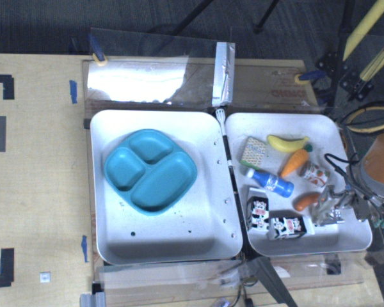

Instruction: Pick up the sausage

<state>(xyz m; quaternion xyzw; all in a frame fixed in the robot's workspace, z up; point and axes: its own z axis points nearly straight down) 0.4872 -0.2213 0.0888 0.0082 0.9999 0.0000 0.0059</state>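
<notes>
In the left half of the frame we see a white bin holding a blue divided plate with three compartments. The right bin holds several things: a banana near its top, a carrot just below it, a speckled sponge to the left, and a blue bottle lying under the sponge. Two black-and-white cartons sit near the bottom edge. Both bins rest on a wooden bench.

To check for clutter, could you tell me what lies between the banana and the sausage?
In the camera view, the carrot lies between the banana and the sausage.
</notes>
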